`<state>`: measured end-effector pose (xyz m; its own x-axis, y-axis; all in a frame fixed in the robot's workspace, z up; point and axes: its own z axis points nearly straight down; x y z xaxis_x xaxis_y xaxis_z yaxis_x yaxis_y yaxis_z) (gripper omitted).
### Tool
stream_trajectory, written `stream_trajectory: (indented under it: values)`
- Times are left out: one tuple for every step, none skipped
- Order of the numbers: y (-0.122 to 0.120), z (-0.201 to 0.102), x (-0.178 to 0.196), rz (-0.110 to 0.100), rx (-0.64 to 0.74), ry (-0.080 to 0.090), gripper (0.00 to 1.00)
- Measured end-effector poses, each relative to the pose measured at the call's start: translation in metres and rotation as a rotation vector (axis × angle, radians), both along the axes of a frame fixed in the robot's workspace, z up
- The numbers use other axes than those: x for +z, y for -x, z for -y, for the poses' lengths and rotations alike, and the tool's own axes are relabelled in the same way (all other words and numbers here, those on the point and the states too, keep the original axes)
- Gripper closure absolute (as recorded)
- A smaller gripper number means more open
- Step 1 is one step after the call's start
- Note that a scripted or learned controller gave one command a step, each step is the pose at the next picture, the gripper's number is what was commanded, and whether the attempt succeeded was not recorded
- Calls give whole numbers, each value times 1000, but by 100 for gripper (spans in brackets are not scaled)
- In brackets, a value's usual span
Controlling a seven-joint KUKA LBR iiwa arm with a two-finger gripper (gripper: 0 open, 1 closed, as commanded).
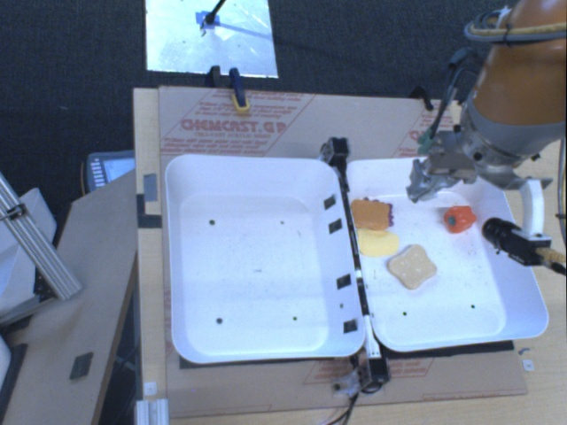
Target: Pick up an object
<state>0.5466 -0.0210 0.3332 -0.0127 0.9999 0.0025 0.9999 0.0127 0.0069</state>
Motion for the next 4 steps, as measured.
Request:
stream_trajectory:
  values:
    - [57,-43,4,-7,-3,0,100]
    - [59,-89,136,11,-3,-2,100]
    - [60,-158,127,-4,-2,1,100]
    - [55,-202,157,-1,-4,-1,100]
